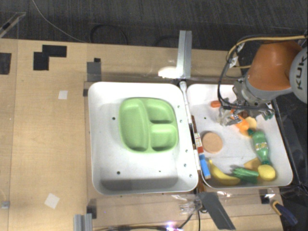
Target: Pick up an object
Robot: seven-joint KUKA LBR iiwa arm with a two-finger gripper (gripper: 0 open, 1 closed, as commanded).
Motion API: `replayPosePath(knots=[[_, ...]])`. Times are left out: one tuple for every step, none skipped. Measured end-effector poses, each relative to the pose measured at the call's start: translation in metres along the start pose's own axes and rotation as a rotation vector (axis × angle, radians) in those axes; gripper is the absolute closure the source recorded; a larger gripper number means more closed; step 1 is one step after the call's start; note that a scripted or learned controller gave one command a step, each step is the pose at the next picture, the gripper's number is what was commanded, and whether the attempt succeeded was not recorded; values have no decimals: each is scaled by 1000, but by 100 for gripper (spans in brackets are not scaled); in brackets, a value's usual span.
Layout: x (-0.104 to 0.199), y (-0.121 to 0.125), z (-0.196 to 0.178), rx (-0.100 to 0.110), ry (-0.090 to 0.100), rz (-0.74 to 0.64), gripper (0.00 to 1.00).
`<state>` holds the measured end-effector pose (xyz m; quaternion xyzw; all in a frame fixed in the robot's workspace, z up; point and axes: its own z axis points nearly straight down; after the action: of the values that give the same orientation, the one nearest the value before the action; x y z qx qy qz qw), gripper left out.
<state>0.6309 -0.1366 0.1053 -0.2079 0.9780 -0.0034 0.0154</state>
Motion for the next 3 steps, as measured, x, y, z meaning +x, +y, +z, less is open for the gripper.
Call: replayPosePath(knots=[[0, 0, 1, -1, 1, 0, 0], [-1, 7, 16, -8, 16, 7, 0], [-6, 6, 0, -1, -1, 8, 100]])
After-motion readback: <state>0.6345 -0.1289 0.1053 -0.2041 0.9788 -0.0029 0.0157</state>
